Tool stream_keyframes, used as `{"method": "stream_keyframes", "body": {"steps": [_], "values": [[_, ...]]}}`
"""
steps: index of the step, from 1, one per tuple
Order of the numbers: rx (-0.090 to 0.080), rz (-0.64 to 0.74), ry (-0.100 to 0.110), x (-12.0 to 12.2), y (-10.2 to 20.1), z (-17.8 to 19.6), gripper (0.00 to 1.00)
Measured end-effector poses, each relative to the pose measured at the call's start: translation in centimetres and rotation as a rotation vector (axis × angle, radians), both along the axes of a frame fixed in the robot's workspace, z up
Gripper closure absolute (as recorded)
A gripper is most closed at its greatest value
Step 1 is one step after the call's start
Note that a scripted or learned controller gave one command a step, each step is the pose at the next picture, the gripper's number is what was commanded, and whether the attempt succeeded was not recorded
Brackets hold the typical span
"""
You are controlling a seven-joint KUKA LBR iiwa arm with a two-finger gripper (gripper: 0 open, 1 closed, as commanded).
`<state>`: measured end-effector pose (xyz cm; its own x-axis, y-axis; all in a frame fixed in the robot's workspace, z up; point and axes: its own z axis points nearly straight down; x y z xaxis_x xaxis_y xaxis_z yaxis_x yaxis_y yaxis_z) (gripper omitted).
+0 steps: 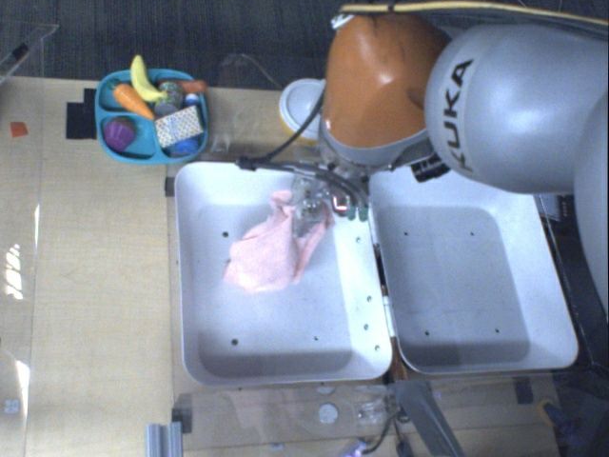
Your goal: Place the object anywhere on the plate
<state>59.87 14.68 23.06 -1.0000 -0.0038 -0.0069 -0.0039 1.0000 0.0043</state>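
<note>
A crumpled pink cloth (265,253) lies in the left white bin (276,336), in its upper middle, with one corner reaching up and to the right. My gripper (309,214) hangs under the orange wrist band, right over that upper right corner of the cloth and touching or nearly touching it. The blue divided plate (133,157) sits on the bench beyond the bin's far left corner, well away from the gripper. It holds a toy banana (144,80), a carrot (132,101), a purple piece (119,133) and a grey gridded block (181,126).
The right white bin (457,274) lies under the arm's big grey body. A white and yellow cup (298,106) stands behind the left bin, partly hidden by the wrist. A black block (80,118) sits left of the plate. Wooden bench extends to the left.
</note>
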Motion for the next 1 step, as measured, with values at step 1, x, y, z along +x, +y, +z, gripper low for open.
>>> {"method": "stream_keyframes", "body": {"steps": [1], "values": [[0.000,0.000,0.000,-1.67,4.90,-0.41,1.00]]}}
